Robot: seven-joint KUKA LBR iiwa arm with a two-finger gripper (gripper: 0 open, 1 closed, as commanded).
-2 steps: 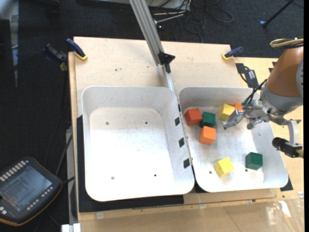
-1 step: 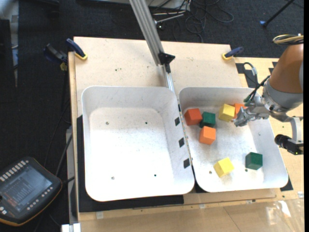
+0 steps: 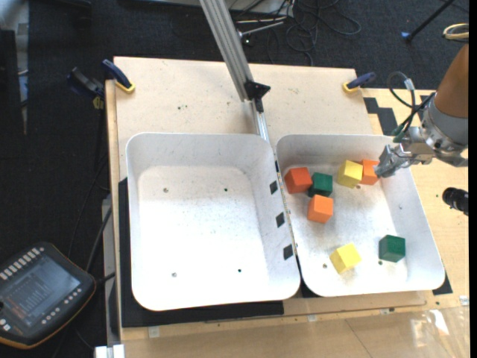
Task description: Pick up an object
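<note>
Orange, green, yellow blocks [image 3: 321,208]; white bins [image 3: 201,289].

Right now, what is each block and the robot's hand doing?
Gripper: low at the right bin's far edge, touching an orange block.
Yellow block: beside that orange one.
Green block: sitting alone.
Left bin: resting on the bench.

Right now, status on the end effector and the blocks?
End effector low over right bin's far edge. Nearest: orange block, touching yellow block. Nothing seen gripped.
</note>
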